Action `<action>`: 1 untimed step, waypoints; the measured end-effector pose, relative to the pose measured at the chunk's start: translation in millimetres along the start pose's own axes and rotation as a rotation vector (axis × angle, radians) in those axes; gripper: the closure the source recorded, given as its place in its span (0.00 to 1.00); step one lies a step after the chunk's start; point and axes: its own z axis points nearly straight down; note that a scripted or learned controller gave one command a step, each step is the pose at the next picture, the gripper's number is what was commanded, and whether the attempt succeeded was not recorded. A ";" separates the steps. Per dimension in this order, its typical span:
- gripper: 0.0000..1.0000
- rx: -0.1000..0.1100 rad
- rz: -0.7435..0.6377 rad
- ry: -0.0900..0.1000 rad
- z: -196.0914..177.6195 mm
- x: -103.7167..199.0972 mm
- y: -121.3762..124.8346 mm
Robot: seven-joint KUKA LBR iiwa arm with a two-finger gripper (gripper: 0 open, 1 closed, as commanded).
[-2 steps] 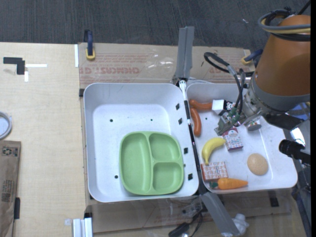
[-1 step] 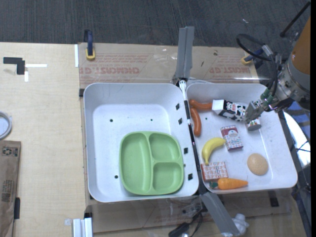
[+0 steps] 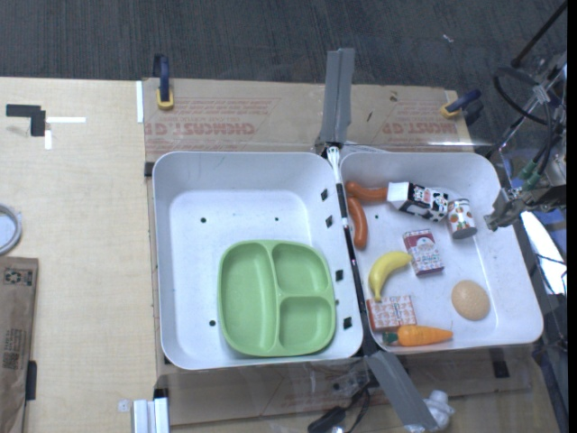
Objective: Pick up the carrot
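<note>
A pale wood-grain counter (image 3: 81,179) carries two shallow white plastic bins: the left bin (image 3: 180,242) and the right bin (image 3: 505,269), touching side by side toward its right half. Beneath them lies a brown printed cardboard sheet (image 3: 243,120), held at the counter's far edge by a blue-and-yellow clamp (image 3: 162,84) and a second yellow clamp (image 3: 460,106). A brown paper bag (image 3: 16,327) rests at the left edge.
</note>
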 end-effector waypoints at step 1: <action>1.00 -0.001 0.203 -0.001 -48.1 17.1 42.0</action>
